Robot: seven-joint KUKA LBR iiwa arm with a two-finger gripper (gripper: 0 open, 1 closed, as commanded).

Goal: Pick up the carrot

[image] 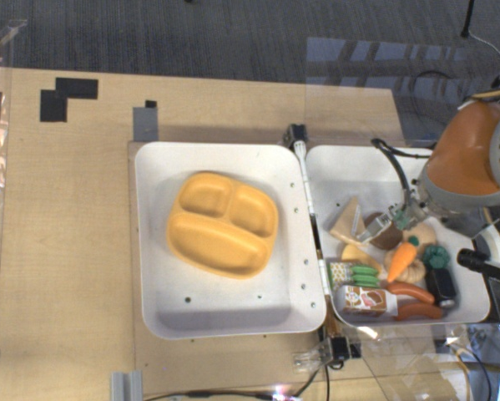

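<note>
The carrot (400,261) is orange with a green top and lies tilted in the right bin (333,174), among other toy foods. My gripper (389,223) hangs over the same bin just up and left of the carrot's green end, close above a brown piece (388,239). Nothing is visibly lifted by it. The orange-banded wrist (471,153) covers the bin's far right part.
Around the carrot lie a tan wedge (346,220), green beans (360,272), a printed packet (362,300), two red sausages (416,301) and a dark bottle with a teal cap (441,281). The left bin (158,224) holds a yellow compartment tray (223,224).
</note>
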